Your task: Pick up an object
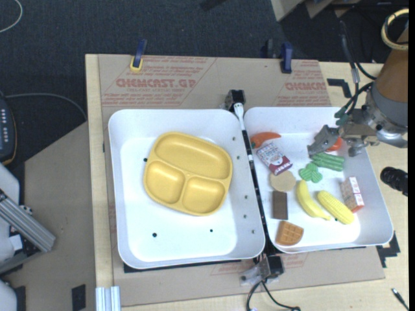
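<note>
My gripper [338, 145] hangs over the far right part of the right bin [376, 229], its fingers spread open. A small orange piece [335, 146] shows in the gap between them, and I cannot tell whether it is lifted or lying in the bin. Just below the gripper lie a green bean pod [329, 162] and a small green toy [312, 172]. Nearer the front are a yellow banana [310, 200], a corn cob [336, 208] and a pink and white packet [352, 194].
The right bin also holds an orange-red piece [266, 137], a red and white packet [273, 158], a tan cookie [283, 182], a brown bar [279, 205] and a waffle [290, 233]. A yellow divided plate [188, 173] lies in the left bin [130, 238].
</note>
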Tool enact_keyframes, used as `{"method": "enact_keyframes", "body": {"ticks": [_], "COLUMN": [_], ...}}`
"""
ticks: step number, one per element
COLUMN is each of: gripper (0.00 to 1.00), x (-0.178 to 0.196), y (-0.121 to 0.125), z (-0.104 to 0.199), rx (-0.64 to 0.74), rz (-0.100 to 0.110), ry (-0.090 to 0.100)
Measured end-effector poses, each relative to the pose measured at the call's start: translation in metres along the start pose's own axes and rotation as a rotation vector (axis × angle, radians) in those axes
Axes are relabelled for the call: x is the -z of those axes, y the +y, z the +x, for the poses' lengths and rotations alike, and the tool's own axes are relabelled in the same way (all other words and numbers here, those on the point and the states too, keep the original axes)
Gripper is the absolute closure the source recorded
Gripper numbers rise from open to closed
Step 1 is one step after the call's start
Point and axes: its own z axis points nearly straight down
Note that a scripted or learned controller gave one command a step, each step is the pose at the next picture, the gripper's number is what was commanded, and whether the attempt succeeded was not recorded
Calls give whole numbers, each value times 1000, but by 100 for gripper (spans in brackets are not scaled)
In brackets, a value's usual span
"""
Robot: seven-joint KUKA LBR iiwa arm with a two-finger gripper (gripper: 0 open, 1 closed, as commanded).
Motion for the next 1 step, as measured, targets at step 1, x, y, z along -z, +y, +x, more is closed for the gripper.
{"method": "enact_keyframes", "body": {"ticks": [1], "gripper": [0], "x": [5], "y": [2], "z": [0], "rx": [2], "rz": [-11], "ry": [-2]}}
